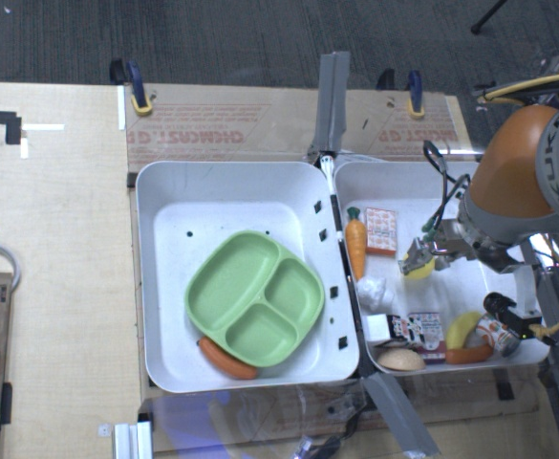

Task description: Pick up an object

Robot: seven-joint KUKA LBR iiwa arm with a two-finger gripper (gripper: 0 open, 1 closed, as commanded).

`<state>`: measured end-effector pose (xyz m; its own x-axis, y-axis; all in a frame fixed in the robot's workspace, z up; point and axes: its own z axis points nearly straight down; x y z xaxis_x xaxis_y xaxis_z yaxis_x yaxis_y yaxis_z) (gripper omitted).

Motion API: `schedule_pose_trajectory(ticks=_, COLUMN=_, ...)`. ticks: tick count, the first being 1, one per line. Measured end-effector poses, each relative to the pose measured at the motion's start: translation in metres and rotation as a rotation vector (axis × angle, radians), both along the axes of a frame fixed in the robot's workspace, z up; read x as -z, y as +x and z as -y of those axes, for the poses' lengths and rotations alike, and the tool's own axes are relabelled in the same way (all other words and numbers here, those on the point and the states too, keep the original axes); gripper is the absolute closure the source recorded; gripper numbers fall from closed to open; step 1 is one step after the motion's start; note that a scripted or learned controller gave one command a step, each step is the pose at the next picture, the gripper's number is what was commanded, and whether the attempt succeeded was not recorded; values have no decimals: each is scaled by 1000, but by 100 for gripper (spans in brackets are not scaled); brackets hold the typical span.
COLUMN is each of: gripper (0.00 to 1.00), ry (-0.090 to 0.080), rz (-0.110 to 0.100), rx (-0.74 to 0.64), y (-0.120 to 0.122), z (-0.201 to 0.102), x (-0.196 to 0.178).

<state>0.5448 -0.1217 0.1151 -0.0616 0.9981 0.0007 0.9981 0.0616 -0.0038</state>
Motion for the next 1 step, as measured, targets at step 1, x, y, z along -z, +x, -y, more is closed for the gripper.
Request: schedule_pose_trajectory(ticks=1, gripper=100, ry=-2, rz=3, rx=-35, y=13, z=-25, x=-141)
